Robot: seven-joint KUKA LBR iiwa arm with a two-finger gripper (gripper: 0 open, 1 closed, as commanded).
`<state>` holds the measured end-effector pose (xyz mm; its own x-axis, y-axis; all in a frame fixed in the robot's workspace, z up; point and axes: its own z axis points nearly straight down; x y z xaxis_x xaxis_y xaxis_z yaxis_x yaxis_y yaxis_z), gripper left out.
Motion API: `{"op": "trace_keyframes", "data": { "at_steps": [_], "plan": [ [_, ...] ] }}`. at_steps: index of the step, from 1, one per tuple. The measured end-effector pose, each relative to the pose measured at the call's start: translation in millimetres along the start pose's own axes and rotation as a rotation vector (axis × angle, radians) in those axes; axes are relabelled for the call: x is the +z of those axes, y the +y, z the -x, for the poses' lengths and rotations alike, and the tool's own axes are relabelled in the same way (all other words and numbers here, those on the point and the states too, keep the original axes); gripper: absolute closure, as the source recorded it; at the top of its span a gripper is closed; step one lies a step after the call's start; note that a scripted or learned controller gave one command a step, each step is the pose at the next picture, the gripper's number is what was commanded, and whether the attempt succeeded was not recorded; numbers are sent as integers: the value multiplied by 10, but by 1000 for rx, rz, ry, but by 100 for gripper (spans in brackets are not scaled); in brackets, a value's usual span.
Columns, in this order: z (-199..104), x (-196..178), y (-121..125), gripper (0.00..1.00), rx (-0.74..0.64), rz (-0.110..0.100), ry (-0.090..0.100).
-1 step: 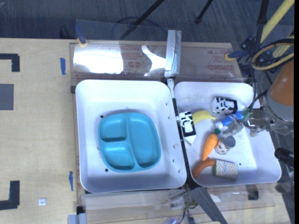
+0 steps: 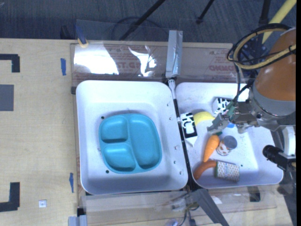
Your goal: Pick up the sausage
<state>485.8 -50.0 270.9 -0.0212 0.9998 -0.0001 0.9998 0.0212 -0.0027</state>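
Here the sausage [image 2: 202, 168] lies in the right bin [image 2: 263, 171] near its front-left corner, its long axis slanting, below and left of the hand [image 2: 225, 120], whose grip I cannot tell.

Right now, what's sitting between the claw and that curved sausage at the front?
In the camera view, a carrot lies between the gripper and the sausage, in the right bin.

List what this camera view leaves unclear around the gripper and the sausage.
- Gripper: fingers too small and blurred to tell open or shut.
- Sausage: right end hidden behind the can.
- Lemon: right side covered by the gripper.
- Arm: cut off at the right edge.
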Motion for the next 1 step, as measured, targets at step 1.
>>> {"op": "trace_keyframes", "data": {
  "at_steps": [1],
  "plan": [
    [-841,-860,-35,0,372,0,-2]
  ]
}}
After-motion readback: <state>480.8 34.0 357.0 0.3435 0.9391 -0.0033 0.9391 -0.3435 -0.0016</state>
